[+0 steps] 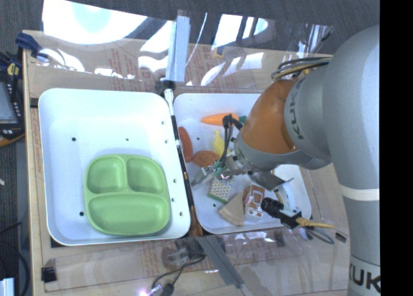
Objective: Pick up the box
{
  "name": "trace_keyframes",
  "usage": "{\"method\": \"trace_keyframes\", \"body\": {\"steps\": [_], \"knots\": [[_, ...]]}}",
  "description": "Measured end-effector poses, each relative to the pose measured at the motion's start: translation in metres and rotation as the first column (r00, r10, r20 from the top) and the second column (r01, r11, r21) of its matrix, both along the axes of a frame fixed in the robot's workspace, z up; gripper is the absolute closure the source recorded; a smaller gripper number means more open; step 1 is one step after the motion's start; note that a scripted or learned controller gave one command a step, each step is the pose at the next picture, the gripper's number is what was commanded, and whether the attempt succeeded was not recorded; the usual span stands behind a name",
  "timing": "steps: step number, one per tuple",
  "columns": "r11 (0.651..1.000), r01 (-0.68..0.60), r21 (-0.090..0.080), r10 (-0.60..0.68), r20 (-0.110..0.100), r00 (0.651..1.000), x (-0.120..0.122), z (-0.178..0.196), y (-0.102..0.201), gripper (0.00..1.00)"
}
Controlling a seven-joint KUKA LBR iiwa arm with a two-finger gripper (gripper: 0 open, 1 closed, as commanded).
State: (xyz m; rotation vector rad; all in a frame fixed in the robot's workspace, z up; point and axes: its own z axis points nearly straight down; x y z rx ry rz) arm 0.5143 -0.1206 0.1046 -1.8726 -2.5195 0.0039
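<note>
Grey arm (342,114) hides much of the right bin (193,217), its gripper (218,171) seemingly low among carrot (216,119), box (253,201) and clutter, jaw state impossible to tell, while a green divided plate (126,195) fills the left bin (64,120).

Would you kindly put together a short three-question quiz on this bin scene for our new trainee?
1. True or false: the green plate lies in the left bin.
2. Which bin is the arm reaching into? A) left B) right
3. Fill in: the carrot near the right bin's far wall is ____ in colour.

Key: 1 true; 2 B; 3 orange.
</note>
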Motion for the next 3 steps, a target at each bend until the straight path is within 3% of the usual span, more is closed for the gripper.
{"method": "trace_keyframes", "body": {"steps": [1,2,3], "knots": [[1.000,-0.005,0.002,0.005,-0.003,1.000,-0.0001,0.0093,0.0008,1.00],[1.000,-0.005,0.002,0.005,-0.003,1.000,-0.0001,0.0092,0.0008,0.00],[1.000,-0.008,0.003,0.008,-0.005,1.000,-0.0002,0.0184,0.0011,1.00]]}}
